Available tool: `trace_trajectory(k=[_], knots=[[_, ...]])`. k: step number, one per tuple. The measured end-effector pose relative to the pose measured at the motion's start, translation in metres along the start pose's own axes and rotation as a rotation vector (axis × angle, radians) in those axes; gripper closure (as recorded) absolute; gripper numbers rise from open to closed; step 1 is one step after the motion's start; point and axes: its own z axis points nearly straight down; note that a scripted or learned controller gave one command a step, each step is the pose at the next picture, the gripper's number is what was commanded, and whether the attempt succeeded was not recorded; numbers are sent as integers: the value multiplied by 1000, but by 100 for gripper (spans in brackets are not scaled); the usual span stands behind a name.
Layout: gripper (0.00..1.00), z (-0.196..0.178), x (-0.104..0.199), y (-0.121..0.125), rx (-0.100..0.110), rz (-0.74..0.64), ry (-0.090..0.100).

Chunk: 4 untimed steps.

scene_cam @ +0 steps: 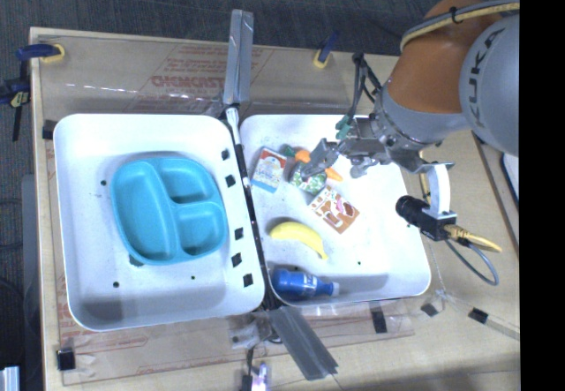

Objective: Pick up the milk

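We locate the claw (328, 154) low over the upper part of the right bin (402, 270), with the grey arm (494, 71) and its orange band reaching in from the right. We cannot tell from this view how the claw is set, since its tip merges with a small cluster of green and orange items (309, 170) directly beneath it. The milk (267, 169), a small carton with a blue and white face, lies flat on the bin floor just to the left of the claw, near the divider between the two bins and apart from the claw tip. A patterned packet (335, 210) lies just below the claw, a banana (298, 236) lies further below and slightly left, and a blue bottle (302, 284) rests on its side against the near wall of the same bin. Well to the left of the claw, the left bin (79, 204) holds a blue compartment tray (169, 208). Both bins sit on the tabletop (132, 71).
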Motion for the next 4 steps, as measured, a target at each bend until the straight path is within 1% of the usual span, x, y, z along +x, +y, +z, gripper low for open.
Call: trace_trajectory(k=[1,2,3,4], knots=[[0,67,-43,-5,0,-16,0],[0,-3,-34,-61,-3,310,-1],[0,88,-65,-12,3,522,2],[0,155,-69,6,-23,482,-2]])
